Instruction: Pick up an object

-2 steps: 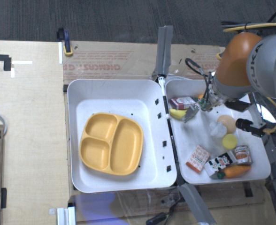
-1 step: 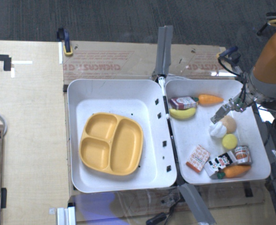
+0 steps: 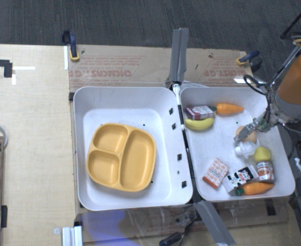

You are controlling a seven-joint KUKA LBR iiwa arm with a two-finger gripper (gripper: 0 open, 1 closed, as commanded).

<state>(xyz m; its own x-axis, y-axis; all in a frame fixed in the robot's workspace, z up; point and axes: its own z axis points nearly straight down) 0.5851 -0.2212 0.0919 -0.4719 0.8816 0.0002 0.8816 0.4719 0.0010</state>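
Camera view, looking down on two white bins side by side. Left bin (image 3: 84, 137) holds a yellow divided plate (image 3: 122, 157) w/ three compartments. Right bin (image 3: 201, 94) holds small items: a carrot (image 3: 229, 108) near the back, a banana (image 3: 198, 123) w/ a small box (image 3: 199, 111) touching it, a flat orange packet (image 3: 215, 172) toward the front, a yellow-green fruit (image 3: 262, 154), a small jar (image 3: 264, 171), a black-and-white carton (image 3: 239, 178) and a second carrot (image 3: 256, 188) at the front right corner. Arm comes in from the right; gripper (image 3: 253, 128) sits low over the right bin's right side, just above a tan object (image 3: 242, 134) and a clear whitish item (image 3: 244, 148). Finger spacing: can't tell, too small and blurred. Nothing visibly held.
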